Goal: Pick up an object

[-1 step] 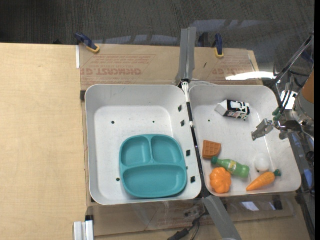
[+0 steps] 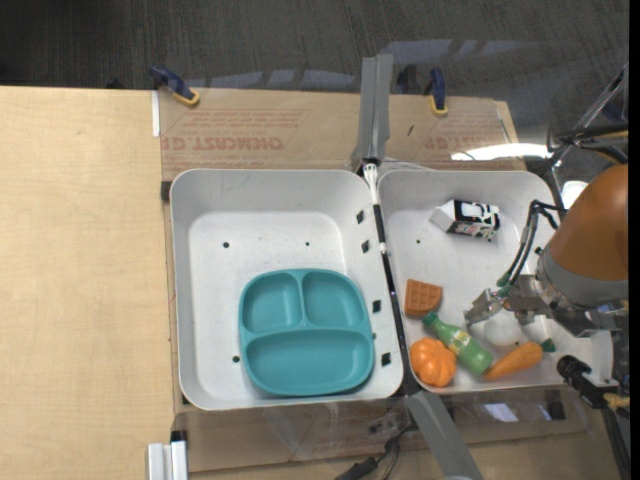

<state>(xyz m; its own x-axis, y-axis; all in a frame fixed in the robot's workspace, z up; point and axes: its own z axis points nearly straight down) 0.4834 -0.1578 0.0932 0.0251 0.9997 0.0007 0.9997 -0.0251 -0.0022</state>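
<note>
Two bins before me; my gripper (image 2: 497, 305) hovers over the right bin (image 2: 400, 228) near a green bottle (image 2: 458, 341); its state I cannot tell.

Grey arm (image 2: 590, 293) with rounded orange band (image 2: 600, 223), thin black cables alongside, metallic silver pincer (image 2: 492, 306) at its end.

A teal three-compartment plastic plate (image 2: 305, 332) lies in the left white bin (image 2: 200, 268). In the right white bin (image 2: 400, 230), a black-and-white toy car (image 2: 471, 219) sits far; near are a waffle-patterned brown square (image 2: 423, 296), green bottle (image 2: 460, 344), orange pepper (image 2: 433, 362) and carrot (image 2: 515, 359).
</note>
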